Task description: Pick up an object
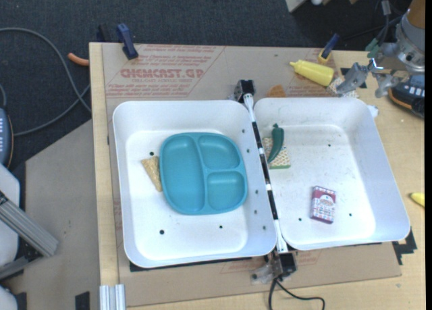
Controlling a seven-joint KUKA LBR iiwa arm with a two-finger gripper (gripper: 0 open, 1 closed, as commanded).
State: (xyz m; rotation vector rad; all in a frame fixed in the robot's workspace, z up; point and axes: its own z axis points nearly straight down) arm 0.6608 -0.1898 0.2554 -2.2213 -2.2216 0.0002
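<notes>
The gripper (361, 80) hangs at the upper right of the frame, beyond the top edge of the right bin (388, 187); whether it is wide or narrow I cannot tell. The likeliest pick, a small red packet (323, 204), lies flat in the lower middle of that bin, down and slightly left of the gripper and well apart from it, long axis running nearly top to bottom of the frame
</notes>
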